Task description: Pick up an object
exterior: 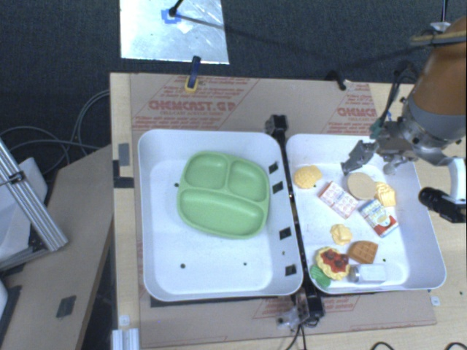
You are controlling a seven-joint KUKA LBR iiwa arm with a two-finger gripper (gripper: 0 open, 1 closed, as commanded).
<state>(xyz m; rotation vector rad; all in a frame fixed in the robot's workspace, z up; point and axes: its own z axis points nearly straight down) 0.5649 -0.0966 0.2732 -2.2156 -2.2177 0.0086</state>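
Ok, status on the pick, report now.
Gripper over right bin, top edge. Nothing seen between fingers. Round tan piece just below it, toy food crowded alongside. Green tray in left bin.

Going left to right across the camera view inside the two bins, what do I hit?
Green tray in the left bin → yellow piece in the right bin → pink-and-white box → round tan disc, with the gripper above it → small yellow piece.

Even, moderately bright overhead light is falling across both bins (219, 141), casting only faint shadows. Glare is washing out the metal sheet (174, 20) at far left. Detail is appearing soft and slightly grainy throughout.
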